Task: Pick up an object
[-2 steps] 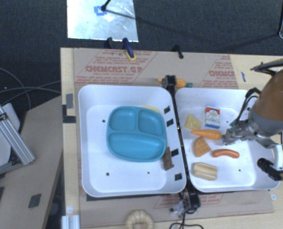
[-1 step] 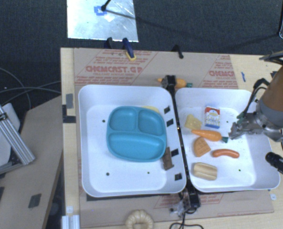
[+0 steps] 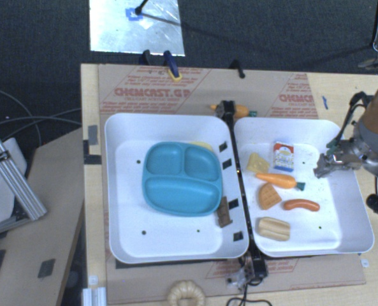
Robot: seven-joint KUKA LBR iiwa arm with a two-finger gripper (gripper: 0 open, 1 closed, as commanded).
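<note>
Fingers (image 3: pixel 321 169) over right bin (image 3: pixel 351 234), open or clenched: cannot tell. Carrot (image 3: pixel 279 180), milk carton (image 3: pixel 283 156) just left; sausage (image 3: pixel 301 204) below.

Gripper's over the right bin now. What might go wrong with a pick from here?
1. The toy food lies crowded: the carrot lies close to the cheese wedge, the small box and the chip, so a descent may nudge or catch a neighbour.
2. The gripper hovers near the bin's right side, away from the items; a straight drop may close on nothing.
3. The sausage is round and may roll away.
</note>
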